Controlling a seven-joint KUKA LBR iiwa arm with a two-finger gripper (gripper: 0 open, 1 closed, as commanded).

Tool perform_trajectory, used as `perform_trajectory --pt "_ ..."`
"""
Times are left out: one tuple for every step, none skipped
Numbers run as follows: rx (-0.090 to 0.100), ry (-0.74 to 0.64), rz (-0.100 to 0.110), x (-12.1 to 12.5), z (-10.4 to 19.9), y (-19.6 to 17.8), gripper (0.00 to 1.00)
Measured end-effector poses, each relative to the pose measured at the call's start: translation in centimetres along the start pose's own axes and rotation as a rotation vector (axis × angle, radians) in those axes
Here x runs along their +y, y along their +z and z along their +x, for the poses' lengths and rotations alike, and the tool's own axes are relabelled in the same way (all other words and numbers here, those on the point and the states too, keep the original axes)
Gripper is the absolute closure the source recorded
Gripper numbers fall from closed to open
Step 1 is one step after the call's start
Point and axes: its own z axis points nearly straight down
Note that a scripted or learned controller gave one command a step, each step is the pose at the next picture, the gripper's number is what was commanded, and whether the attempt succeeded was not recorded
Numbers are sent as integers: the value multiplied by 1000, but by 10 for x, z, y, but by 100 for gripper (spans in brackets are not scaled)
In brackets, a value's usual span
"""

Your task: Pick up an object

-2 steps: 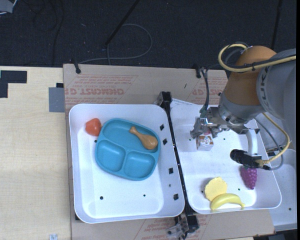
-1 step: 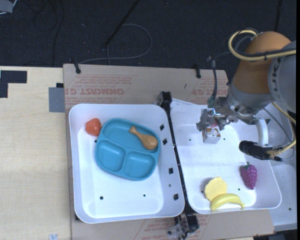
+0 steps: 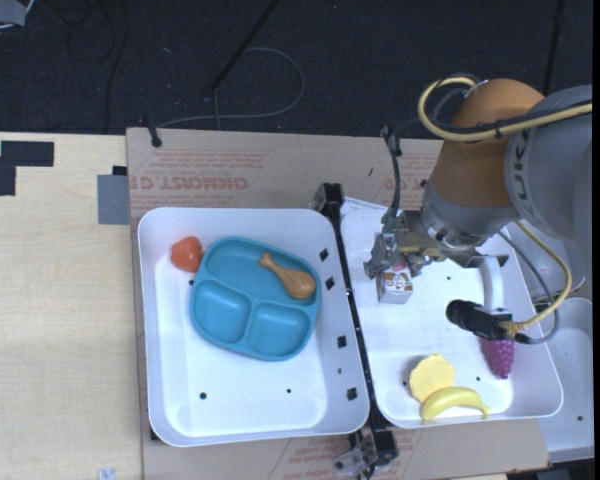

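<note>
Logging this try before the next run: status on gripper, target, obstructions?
Gripper low in right bin, over small carton; grasp unconfirmed. Banana, yellow piece, grapes lie apart. Nothing crowding the carton.

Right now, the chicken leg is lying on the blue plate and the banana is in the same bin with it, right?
Not quite. The chicken leg does lie on the blue plate, but the banana is in the other bin, the right one, next to a yellow round thing. The camera view shows it.
</note>
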Motion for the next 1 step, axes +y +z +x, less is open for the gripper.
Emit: perform_trajectory --pt "0 0 0 -26 40 -14 100"
